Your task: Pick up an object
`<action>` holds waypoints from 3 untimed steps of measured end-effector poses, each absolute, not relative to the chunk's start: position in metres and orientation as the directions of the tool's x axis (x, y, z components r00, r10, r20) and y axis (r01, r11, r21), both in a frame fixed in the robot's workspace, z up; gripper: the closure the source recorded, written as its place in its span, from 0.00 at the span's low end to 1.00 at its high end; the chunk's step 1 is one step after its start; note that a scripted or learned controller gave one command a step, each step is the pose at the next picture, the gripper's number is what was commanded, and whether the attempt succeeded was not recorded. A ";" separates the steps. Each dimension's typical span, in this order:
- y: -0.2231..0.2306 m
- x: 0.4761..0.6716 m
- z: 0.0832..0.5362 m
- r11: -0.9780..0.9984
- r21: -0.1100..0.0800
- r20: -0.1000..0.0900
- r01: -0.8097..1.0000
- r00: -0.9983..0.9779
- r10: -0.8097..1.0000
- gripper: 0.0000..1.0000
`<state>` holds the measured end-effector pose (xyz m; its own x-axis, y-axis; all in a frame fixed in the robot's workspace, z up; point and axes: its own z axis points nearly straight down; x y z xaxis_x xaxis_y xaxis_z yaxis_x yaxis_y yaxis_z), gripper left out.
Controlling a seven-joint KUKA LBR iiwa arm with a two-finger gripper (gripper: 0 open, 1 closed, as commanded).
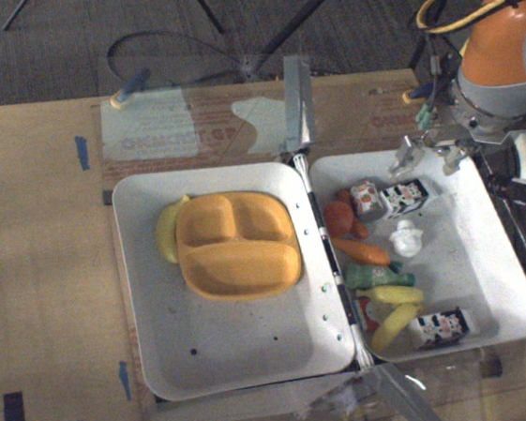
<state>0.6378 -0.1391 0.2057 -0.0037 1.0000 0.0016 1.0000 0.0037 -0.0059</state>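
The arm is reaching in from the right, its tool (429, 150) hanging over the far edge of the right bin (494, 254); whether the tool is released or clenched cannot be told from this angle, and nothing is showing between its tips.

The things to pick are lying mostly along the right bin's left side. A small milk carton (405, 197) with black-and-white cow patches is sitting near the far wall beside a small can (365, 198), and a second cow-patched carton (441, 327) is lying at the near edge. Between them are resting a red tomato (338, 217), an orange carrot (362, 251), a white figure (405, 238) and a yellow banana (393, 325). Any printing on the cartons is too small to read.

In the left bin (232, 350) an orange divided plate (238, 243) is partly covering a yellow fruit (166, 233). On the worktop (44, 277) beyond, a clear sheet (169, 131) is bearing faint, illegible lettering.
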 end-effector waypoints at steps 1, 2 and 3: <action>-0.135 0.667 0.120 -0.016 0.023 -0.005 1.000 0.016 1.000 0.00; -0.115 0.655 0.111 -0.152 0.051 -0.001 0.987 0.152 0.988 0.00; -0.156 0.615 0.093 -0.187 0.023 -0.005 0.982 0.188 0.982 0.00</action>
